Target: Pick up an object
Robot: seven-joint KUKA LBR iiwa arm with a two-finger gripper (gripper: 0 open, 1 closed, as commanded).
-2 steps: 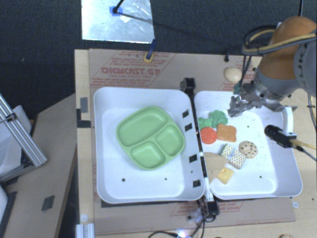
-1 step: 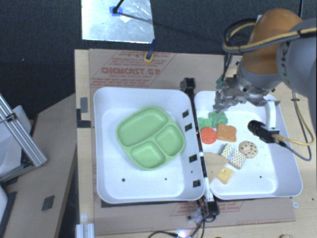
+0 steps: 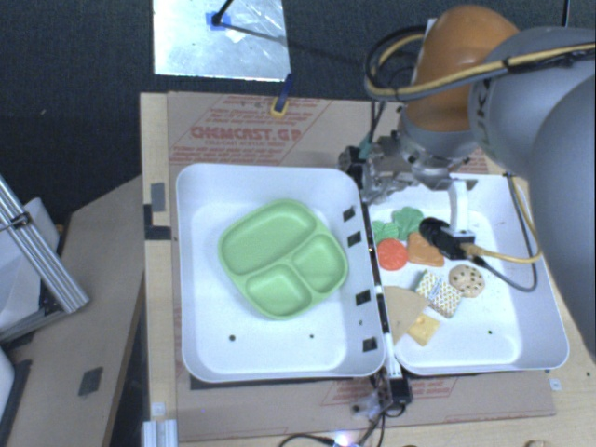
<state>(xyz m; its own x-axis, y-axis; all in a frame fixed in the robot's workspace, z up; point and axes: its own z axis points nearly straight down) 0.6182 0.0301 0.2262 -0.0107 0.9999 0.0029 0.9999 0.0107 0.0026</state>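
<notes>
Overhead, noted by size. Grey arm [image 3: 545, 110] with orange band [image 3: 456, 49], bent down over the far corner of the right bin [image 3: 507, 338]. Pincer [image 3: 380, 184] low at that corner, close by the wall shared with the left bin [image 3: 209, 343]. Cannot tell pincer state, apart or together: lost among wrist hardware. No object seen in it.

View-left of pincer and nearer the camera: green plate [image 3: 284, 257], three wells, alone in left bin, well apart from pincer.

Camera-side of pincer, right bin, one tight cluster:
- tan wedge [image 3: 402, 304], well down from pincer, by the shared wall
- green piece [image 3: 407, 220], nearest to pincer, just beside it
- red disc [image 3: 392, 254], next past the green piece
- orange piece [image 3: 426, 250], touching or nearly touching disc
- wafer [image 3: 440, 293], cookie [image 3: 466, 279], yellow cube [image 3: 424, 329], farthest off

Likeliest pick, judging by closeness: green piece or disc.

Risks, as judged:
- Striking the shared wall on descent, given so little room beside it.
- Closing on two pieces at once, or nudging a neighbour, given the crowding.
- Slipping off the disc: looks flat and low, poor purchase.
</notes>
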